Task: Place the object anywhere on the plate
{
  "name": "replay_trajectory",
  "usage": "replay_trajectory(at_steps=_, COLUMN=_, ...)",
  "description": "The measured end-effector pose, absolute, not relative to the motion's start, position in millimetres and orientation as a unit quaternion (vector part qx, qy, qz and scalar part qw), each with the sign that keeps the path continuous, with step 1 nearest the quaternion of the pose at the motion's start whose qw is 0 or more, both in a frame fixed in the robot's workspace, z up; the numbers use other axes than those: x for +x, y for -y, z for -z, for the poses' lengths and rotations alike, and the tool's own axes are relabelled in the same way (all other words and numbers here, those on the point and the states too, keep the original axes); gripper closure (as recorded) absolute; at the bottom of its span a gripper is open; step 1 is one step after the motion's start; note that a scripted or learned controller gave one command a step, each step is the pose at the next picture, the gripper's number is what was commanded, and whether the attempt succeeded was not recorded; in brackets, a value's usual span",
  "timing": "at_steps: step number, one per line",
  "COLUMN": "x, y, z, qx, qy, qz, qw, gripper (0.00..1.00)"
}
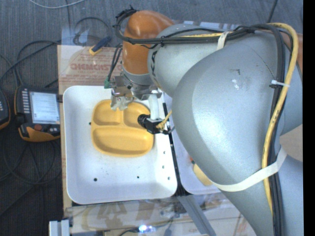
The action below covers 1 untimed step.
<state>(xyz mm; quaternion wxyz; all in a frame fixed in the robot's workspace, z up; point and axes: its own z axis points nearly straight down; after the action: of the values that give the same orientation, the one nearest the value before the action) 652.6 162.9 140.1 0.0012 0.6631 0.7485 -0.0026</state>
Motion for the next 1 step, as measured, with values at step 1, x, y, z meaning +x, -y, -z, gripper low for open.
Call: replay_trajectory(at_steps=1, x=614.5, y=-143.2, z=-135.2, qx=0.649, qy=-0.761, qz=0.0033, qw=0.0, gripper=1.0)
